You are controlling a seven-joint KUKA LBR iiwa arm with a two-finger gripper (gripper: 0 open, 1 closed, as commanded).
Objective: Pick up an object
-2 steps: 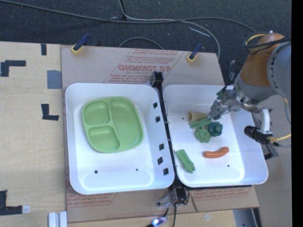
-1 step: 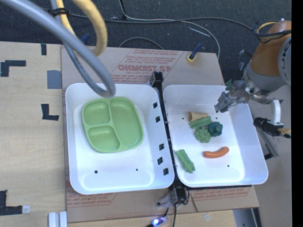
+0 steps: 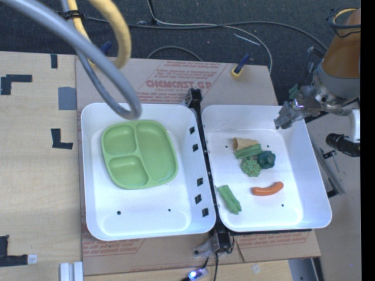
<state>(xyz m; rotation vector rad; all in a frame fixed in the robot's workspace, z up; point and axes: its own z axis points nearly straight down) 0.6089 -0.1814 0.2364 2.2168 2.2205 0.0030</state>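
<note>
Nearest the camera in the right white plastic bin [image 3: 304,215] lies a ridged green plastic pickle [image 3: 229,198], probably light, stiff and a little slick; gripping across its narrow width near the middle looks best. Up-right of the pickle lie a small orange toy sausage [image 3: 267,188], a green toy broccoli [image 3: 251,167] and a tan cone [image 3: 243,143]. Beyond them, over the bin's far right rim, hangs the two-finger gripper [image 3: 285,117]; whether it is parted or closed I cannot tell.
</note>
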